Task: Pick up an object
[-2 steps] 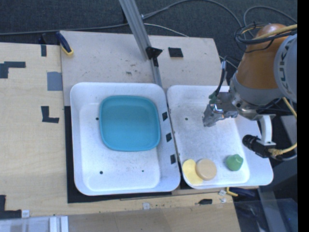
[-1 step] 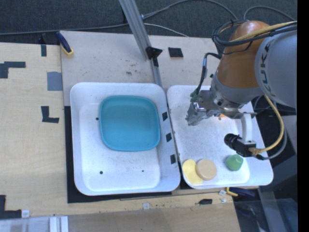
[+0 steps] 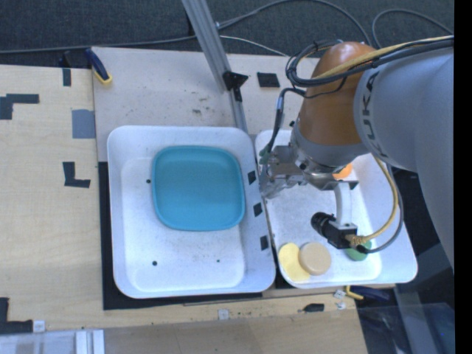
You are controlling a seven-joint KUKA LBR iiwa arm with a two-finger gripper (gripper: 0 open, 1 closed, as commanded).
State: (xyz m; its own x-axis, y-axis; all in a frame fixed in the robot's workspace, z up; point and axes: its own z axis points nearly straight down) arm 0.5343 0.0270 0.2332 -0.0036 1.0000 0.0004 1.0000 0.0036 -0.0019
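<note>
Gripper (image 3: 279, 174) first: it sits low in the right bin (image 3: 394, 271), close against the left wall toward the far corner, and the bulk of the arm (image 3: 398, 102) covers it from above. You cannot tell whether it is wide, narrow or closed on anything, and nothing shows in its grasp. My reading is that it is placed there for a try at something by that wall, yet the floor you can see around it looks bare. The likelier things to pick lie elsewhere. A yellow disc (image 3: 289, 260) and a tan disc (image 3: 316, 257) touch at the near left corner of the same bin, well apart from the gripper. A small green piece (image 3: 358, 254) sits by the near edge. A scrap of orange (image 3: 341, 172) peeps out from under the wrist, too hidden for you to judge its shape. In the left bin (image 3: 184, 268) a blue plate (image 3: 198, 186) lies flat toward the far side — wide and shallow, probably hard to pinch. The wall between the two bins stands just beside the gripper and would crowd any sideways move, while a slanted metal bar (image 3: 210, 39) rises past the left bin's far edge.
</note>
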